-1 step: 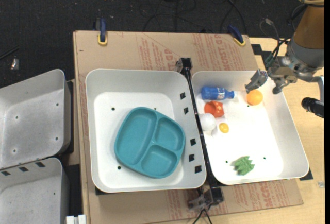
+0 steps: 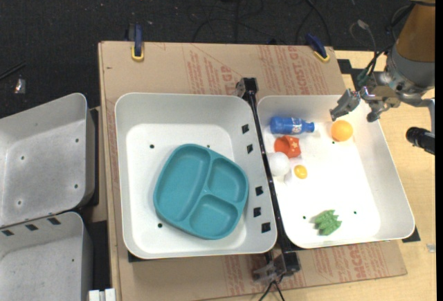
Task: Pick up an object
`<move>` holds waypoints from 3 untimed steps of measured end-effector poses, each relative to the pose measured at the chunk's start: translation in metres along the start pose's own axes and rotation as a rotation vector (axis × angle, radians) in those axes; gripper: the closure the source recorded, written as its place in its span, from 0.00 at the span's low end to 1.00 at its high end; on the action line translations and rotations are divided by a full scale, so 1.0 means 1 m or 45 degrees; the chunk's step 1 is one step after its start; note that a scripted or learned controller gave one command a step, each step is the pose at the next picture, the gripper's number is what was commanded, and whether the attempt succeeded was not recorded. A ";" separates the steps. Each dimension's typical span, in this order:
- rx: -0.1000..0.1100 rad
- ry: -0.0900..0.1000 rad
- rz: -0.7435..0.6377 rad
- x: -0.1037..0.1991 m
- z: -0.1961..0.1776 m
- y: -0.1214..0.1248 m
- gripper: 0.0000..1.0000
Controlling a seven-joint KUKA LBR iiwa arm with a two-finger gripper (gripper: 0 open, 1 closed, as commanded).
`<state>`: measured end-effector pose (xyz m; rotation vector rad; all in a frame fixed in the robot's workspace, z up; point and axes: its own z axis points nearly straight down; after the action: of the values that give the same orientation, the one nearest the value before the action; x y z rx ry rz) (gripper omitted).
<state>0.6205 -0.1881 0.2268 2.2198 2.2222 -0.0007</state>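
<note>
- While the grey arm with its orange band reaches in from the right, its jaws (image 2: 360, 104) hang spread wide and hold nothing, above the upper right corner of the right shallow white bin (image 2: 391, 185)
- Closest to them is a small orange ball (image 2: 340, 130), lying on the bin floor just below and a little left of the jaws, apart from them
- Further left in the same bin lie a blue plastic bottle with a white cap (image 2: 291, 126), a red rounded toy (image 2: 288, 146), a white ball (image 2: 278, 164) touching the red toy, and a small yellow piece (image 2: 300, 171); a green leafy toy (image 2: 327, 222) lies well apart near the front wall
- A teal compartment plate (image 2: 201, 190) fills much of the left white bin (image 2: 131, 120) and looks poorly suited to this grasp
- My judgement: the step in hand is the approach, nothing being picked yet
- Next move, as I judge it: shift slightly left over the orange ball, descend with the jaws straddling it, then close; a round thing may roll aside if one side touches first
</note>
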 end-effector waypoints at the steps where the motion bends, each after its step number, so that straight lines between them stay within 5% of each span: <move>1: 0.002 0.001 0.001 0.000 0.061 0.005 0.00; 2: 0.005 0.002 -0.002 0.003 0.125 0.007 0.00; 3: 0.001 0.000 -0.002 0.003 0.135 0.007 0.00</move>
<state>0.6277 -0.1850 0.0920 2.2183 2.2247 -0.0016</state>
